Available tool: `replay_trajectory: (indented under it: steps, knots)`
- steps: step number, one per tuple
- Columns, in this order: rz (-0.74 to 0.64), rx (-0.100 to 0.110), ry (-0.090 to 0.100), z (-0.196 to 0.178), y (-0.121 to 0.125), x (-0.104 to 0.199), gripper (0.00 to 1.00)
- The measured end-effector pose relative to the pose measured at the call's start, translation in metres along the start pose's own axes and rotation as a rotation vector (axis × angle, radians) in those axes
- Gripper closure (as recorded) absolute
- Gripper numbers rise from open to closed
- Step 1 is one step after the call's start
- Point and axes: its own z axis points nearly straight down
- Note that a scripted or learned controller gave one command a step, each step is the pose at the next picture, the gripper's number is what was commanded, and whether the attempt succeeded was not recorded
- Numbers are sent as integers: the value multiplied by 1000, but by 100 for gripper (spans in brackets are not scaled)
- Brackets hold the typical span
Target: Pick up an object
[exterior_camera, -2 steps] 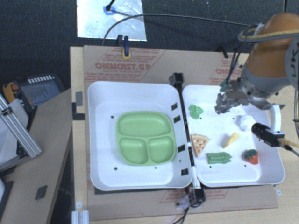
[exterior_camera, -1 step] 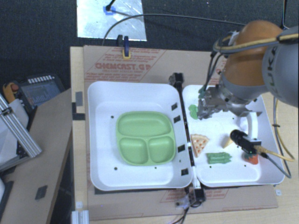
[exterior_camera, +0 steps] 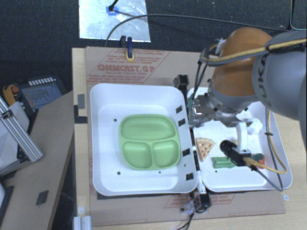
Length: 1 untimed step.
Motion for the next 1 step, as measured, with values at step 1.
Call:
replay_trajectory:
  steps: [1]
  knots:
    - [-2, -1, 1, -3, -2, 54, 100]
